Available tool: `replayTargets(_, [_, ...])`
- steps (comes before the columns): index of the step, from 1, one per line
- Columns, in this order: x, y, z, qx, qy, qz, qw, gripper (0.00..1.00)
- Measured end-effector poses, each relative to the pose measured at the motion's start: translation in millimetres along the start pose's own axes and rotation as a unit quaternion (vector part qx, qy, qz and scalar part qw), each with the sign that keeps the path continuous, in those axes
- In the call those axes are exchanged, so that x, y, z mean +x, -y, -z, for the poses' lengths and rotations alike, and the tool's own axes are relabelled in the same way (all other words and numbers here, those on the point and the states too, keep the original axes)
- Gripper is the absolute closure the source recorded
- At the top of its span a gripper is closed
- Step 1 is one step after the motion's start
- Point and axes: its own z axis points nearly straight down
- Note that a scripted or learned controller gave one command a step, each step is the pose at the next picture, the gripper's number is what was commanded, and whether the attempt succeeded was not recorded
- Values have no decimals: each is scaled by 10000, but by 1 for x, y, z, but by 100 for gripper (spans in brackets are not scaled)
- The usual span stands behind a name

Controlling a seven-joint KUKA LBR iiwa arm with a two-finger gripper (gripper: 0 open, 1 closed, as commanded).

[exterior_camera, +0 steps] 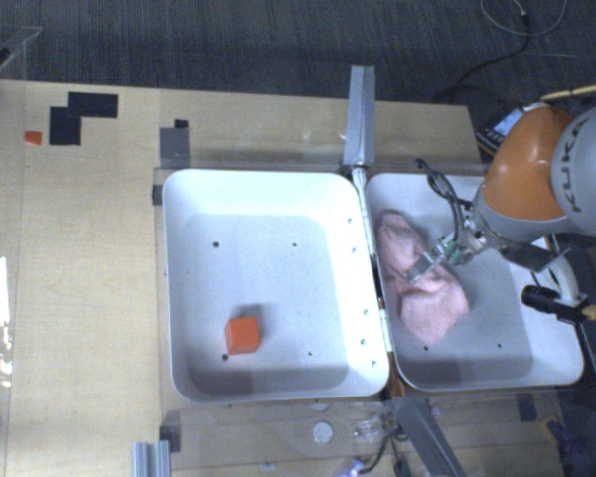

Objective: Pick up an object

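Observation:
A crumpled pink cloth (420, 278) lies in the right bin (507, 351), against its left wall. My gripper (417, 272) comes in from the right and sits low over the middle of the cloth, touching it. An orange block (243, 335) rests in the left bin (263, 207), near its front left part, far from the gripper.
A metal divider post (359, 117) stands behind the gap between the bins. The arm's orange and grey body (536, 177) hangs over the right bin's back right corner. Black cables (556, 301) run along the right bin's edge. Black and orange markers (74, 117) sit on the bench's far left.

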Motion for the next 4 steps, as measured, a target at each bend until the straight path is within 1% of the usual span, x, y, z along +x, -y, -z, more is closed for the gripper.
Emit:
replayTargets(1, [37,-46,81,82,-33,560,9984,0])
replayTargets(2, [6,-20,-9,82,-41,644,9979,0])
replayTargets(3, [6,-23,0,64,-37,658,9978,100])
replayTargets(4, [-11,-98,78,99,-35,18,9999,100])
